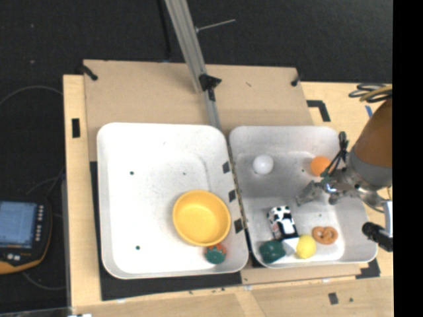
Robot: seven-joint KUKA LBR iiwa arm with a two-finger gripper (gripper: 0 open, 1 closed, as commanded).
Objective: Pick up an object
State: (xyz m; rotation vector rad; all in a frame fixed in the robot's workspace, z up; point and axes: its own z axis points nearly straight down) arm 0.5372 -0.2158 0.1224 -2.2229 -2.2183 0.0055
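Observation:
The right bin [291,140] holds a white ball [263,165], an orange ball [320,166], a black-and-white toy [282,221], a brown pretzel-shaped piece [324,234], a yellow round object [305,247] and a dark green object [271,250]. My gripper [316,197] hangs low over the right half of this bin, just below the orange ball and above the pretzel piece. Its fingers are spread open with nothing between them. The arm's wrist hides part of the bin's right side.
In the left bin [145,170] a yellow bowl [201,217] sits near the front right corner, with a small green and red object [215,253] just in front of it. A metal pole [192,45] slants up from between the bins at the back.

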